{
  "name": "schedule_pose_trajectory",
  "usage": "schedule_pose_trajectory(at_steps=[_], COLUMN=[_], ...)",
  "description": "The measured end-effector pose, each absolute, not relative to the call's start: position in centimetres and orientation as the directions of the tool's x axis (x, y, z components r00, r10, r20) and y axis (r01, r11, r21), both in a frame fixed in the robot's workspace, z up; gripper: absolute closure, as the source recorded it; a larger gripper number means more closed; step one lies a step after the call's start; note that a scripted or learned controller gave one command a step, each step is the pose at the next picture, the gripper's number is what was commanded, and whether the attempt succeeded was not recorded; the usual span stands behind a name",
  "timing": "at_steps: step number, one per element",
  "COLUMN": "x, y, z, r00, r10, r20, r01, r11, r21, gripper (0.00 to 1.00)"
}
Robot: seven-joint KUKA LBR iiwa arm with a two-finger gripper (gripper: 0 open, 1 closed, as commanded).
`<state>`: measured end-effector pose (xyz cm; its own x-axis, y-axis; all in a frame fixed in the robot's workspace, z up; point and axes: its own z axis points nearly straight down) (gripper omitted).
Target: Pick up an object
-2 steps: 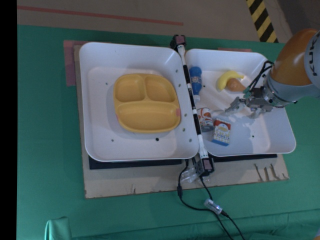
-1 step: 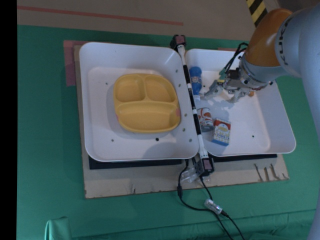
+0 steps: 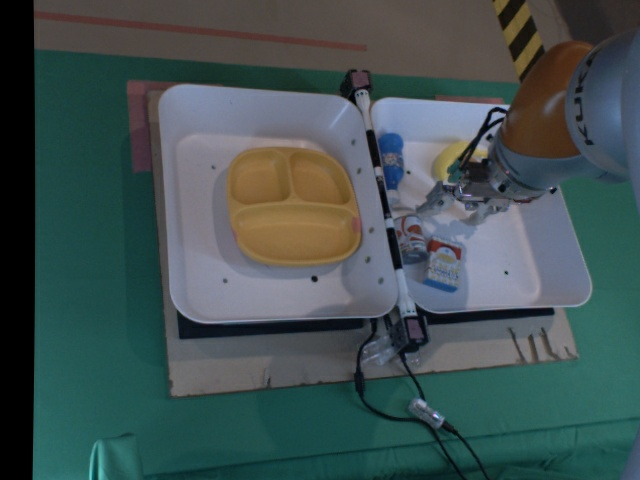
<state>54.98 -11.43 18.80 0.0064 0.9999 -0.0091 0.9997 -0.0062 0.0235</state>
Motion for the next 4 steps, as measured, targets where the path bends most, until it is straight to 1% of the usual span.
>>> schedule_pose_trajectory(at_steps=[1,2,3,4], x=[52.7,52.7,52.9,54.9], y=[-12.1,-12.1,-12.4,-0.9], z=[18.8,18.8,20.3,28.3], r00=[0.007,0.007,0.014,0.005], r10=[1.000,1.000,1.000,1.000], r20=[-0.009,-0.009,-0.014,0.000], r01=[1.000,1.000,0.999,1.000], r11=[-0.006,-0.007,-0.014,-0.005], r21=[0.026,0.027,0.039,0.011], gripper=[0.00,0.00,1.00,1.00])
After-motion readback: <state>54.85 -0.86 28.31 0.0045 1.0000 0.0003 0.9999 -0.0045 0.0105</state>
